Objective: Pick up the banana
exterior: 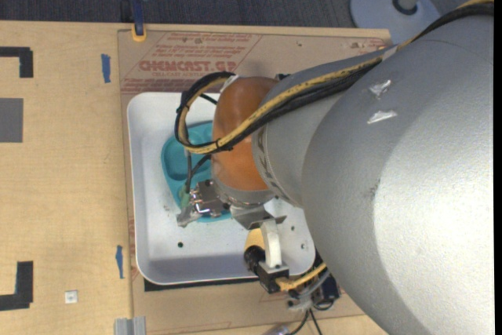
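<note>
My gripper reaches down into the left white bin, near its middle. Its metal tip sits at the lower edge of a teal, bowl-like object lying in the bin. The grey arm with its orange band covers the right part of this bin and everything to its right. A black and yellow cable loops over the wrist. What lies under the gripper and the arm is hidden.
The bin stands on a brown cardboard sheet on the wooden bench. Bare white floor of the bin shows along its left and front sides. A white and yellow fitting hangs from the arm over the bin's front rim.
</note>
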You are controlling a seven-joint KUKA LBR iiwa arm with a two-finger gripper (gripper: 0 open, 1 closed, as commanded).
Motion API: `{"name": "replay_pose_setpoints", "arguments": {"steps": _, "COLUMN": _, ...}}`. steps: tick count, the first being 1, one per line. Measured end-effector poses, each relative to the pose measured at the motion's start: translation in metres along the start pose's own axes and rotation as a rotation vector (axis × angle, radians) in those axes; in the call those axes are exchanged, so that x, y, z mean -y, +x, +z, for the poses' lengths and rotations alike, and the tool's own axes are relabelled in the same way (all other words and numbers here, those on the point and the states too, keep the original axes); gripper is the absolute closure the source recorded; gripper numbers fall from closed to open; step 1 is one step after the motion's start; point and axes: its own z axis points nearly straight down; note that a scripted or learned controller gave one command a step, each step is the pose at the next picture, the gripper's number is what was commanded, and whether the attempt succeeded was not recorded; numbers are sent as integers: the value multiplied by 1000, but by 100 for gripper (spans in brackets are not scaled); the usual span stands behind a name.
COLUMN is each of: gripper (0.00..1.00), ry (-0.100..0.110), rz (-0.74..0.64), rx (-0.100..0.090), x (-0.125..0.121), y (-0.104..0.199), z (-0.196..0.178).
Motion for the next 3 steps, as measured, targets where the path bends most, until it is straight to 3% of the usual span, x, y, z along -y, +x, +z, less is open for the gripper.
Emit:
{"name": "replay_pose_setpoints", "arguments": {"steps": 1, "gripper": 100, "ry": -1, "rz": -1, "rx": 0, "x": 0, "y": 1, "z": -10}}
{"name": "replay_pose_setpoints", "arguments": {"steps": 2, "gripper": 100, "ry": 1, "rz": 105, "rx": 0, "x": 0, "y": -5, "z": -111}}
{"name": "replay_pose_setpoints", "arguments": {"steps": 3, "gripper": 100, "ry": -12, "rz": 54, "rx": -1, "x": 1, "y": -39, "z": 42}}
